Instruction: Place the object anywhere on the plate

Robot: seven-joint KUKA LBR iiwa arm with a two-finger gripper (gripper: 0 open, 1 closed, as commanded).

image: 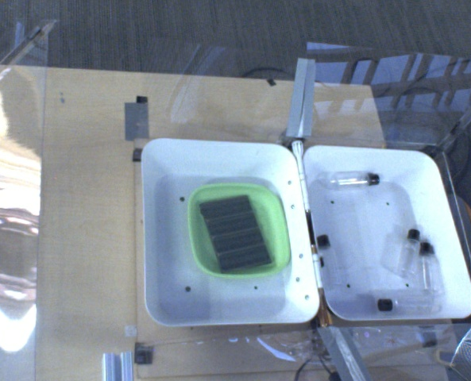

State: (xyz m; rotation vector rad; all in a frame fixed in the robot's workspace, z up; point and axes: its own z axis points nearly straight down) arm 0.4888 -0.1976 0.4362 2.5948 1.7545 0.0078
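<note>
The dark grey ridged block (233,233) lies flat on the round-cornered green plastic plate (198,244), right in the middle of it and turned a little to one side. The plate sits on the floor of the left shallow white bin (160,236), with white floor all around it. How the gripper is set, wide or closed, and if it has hold of anything, I cannot tell. In the right shallow white bin (449,213), closest to the front, there is a small black cap (384,304) lying alone. A bit further back, by the right wall, two clear plastic tubes with black tops (422,262) lie close together. Another little black piece (322,241) sits by the wall between the two bins. At the back of that bin one more clear tube with a black top (352,180) lies on its side. Both bins rest on the light wooden tabletop (84,213). Behind them a grey metal bar (302,100) stands where the bins meet, and a small grey metal plate (137,119) lies near the left bin's far corner. Past the tabletop is dark carpet floor (219,14).
</note>
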